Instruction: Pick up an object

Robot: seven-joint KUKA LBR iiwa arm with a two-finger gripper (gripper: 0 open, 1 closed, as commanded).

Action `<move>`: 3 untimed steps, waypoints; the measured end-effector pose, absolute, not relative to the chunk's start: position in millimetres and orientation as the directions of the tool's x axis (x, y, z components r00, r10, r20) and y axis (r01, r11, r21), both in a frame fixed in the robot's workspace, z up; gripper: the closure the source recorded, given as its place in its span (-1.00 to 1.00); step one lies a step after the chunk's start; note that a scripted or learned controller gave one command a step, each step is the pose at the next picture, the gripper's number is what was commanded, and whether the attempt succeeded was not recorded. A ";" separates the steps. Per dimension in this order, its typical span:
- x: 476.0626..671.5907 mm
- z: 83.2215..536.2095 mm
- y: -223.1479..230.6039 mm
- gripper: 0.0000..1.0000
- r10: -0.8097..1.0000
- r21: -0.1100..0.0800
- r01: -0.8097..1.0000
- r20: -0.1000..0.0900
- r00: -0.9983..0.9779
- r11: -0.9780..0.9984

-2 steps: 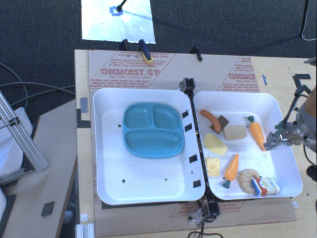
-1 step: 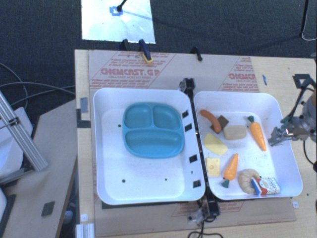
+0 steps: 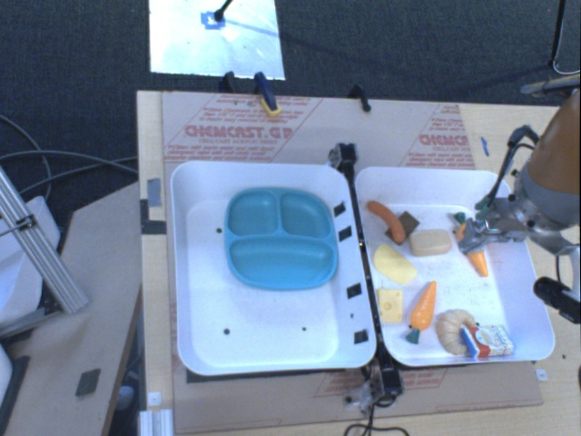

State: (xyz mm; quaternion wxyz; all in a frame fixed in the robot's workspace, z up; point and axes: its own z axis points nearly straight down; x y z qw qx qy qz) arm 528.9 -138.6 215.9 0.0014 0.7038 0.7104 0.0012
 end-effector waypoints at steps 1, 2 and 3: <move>562.2 224.4 -102.5 1.00 1.000 0.005 1.000 0.001 -0.009 0.009; 587.9 230.6 -62.9 1.00 1.000 0.004 1.000 0.002 -0.009 0.009; 593.9 216.7 -42.6 1.00 1.000 0.001 1.000 0.000 -0.006 0.006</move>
